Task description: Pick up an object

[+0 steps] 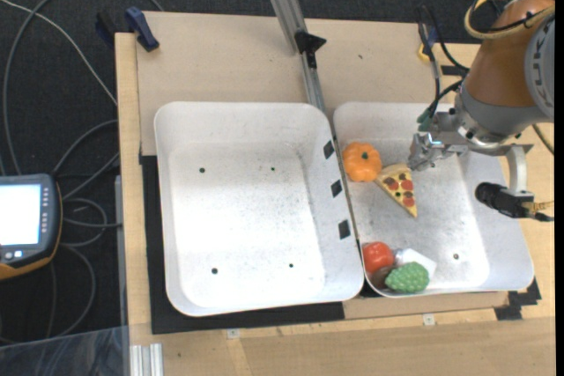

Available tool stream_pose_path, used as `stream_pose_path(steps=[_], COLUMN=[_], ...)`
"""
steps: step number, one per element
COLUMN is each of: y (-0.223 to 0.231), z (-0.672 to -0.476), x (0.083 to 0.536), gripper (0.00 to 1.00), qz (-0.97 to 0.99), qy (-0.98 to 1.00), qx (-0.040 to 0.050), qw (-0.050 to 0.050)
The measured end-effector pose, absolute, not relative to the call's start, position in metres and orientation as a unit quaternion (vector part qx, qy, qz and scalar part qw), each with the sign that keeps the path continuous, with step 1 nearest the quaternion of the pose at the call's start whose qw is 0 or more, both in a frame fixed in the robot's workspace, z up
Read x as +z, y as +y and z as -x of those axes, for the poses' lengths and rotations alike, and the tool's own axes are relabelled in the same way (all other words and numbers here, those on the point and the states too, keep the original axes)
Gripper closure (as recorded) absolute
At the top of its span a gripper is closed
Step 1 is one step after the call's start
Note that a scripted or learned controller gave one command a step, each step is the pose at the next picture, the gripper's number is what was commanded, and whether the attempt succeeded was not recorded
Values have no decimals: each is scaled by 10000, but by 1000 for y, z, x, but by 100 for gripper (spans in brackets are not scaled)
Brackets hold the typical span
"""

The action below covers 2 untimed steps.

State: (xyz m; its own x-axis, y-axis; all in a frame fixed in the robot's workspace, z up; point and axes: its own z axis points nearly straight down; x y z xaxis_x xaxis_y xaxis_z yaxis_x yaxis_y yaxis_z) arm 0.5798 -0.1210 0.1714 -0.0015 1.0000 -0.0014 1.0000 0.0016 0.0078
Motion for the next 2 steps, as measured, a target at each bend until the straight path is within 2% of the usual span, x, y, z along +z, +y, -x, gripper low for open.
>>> stream_pose_path(steps=[1, 2], y=[-121, -121], z=[-571, -573], x=[228, 283], gripper=[100, 100], qz=[-7066, -7064], qy=[7076, 7078], qx=[19, 22], qw=[27, 33])
